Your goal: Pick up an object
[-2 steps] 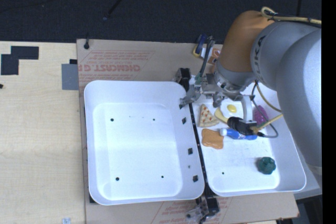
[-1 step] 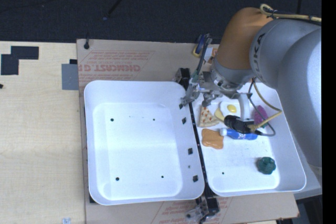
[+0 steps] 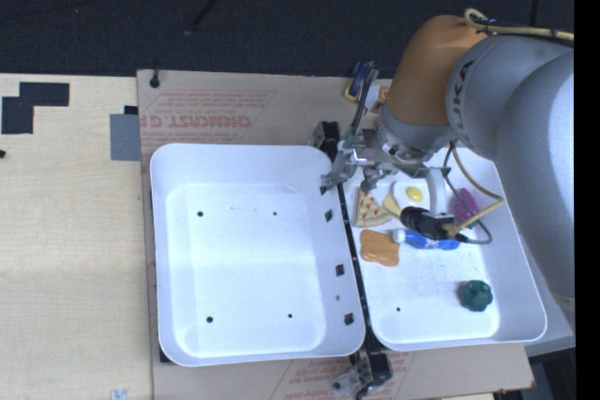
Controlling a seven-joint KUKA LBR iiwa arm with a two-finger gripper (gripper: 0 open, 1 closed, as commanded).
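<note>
My gripper [image 3: 359, 171] hangs low over the far left corner of the right bin [image 3: 511, 318], close to the wall between the two bins. Just below it lies a tan triangular slice [image 3: 370, 210]. An orange bread-like piece [image 3: 380, 248] sits in front of that slice. A fried egg toy [image 3: 413, 196] lies to the gripper's right, partly under the wrist. A blue pen-like item [image 3: 428, 242], a purple piece [image 3: 464, 201] and a dark green lump [image 3: 475, 295] lie further right and nearer the front. Nothing shows in the gripper's grasp.
The left bin [image 3: 178, 201] stands beside the right one, with a black-clipped divider [image 3: 342, 248] between them. My bulky grey arm [image 3: 525, 117] covers the right bin's far right part. Cardboard [image 3: 234, 108] lies under both bins.
</note>
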